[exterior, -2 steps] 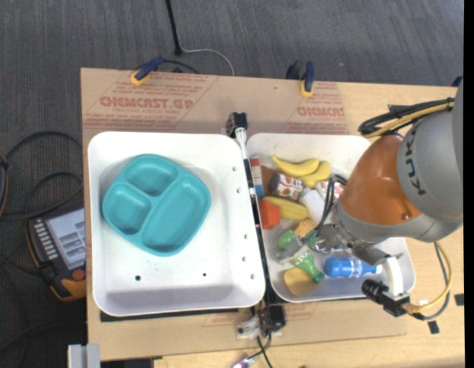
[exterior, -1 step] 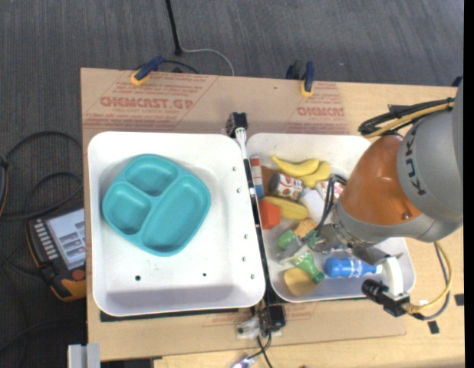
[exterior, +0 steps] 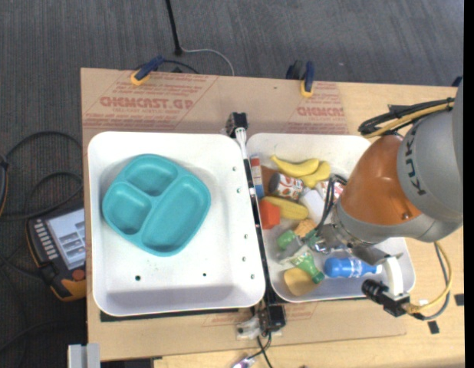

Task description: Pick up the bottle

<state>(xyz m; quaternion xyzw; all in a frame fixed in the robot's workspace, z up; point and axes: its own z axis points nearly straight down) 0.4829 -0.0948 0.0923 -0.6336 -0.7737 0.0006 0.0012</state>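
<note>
The blue bottle (exterior: 348,267), lower right, looks light, stiff and slippery, best gripped mid-body; the pincer's state is unclear.

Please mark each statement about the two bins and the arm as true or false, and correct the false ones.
1. The teal divided plate lies in the left bin. True.
2. The blue bottle lies on the plate. False: it lies in the right bin, near its front edge.
3. A yellow banana lies at the back of the right bin. True.
4. The arm hangs over the left bin. False: it is over the right bin.
</note>
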